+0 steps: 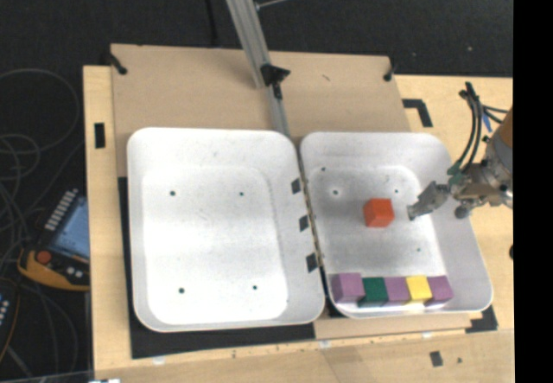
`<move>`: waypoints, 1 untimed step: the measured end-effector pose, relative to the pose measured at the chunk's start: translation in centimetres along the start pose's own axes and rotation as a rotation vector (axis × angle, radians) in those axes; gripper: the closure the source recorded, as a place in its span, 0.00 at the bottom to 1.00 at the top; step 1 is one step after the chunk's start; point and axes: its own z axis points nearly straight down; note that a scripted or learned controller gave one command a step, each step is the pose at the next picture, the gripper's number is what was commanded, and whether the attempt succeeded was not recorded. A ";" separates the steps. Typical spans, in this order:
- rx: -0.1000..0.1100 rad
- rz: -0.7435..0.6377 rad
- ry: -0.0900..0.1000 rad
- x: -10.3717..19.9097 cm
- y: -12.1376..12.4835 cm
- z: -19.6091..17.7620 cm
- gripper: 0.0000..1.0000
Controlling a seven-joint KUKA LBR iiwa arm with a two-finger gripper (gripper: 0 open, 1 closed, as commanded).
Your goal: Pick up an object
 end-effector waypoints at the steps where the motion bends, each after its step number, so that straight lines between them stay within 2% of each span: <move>1: 0.000 -0.003 -0.002 -1.0 2.8 15.9 0.00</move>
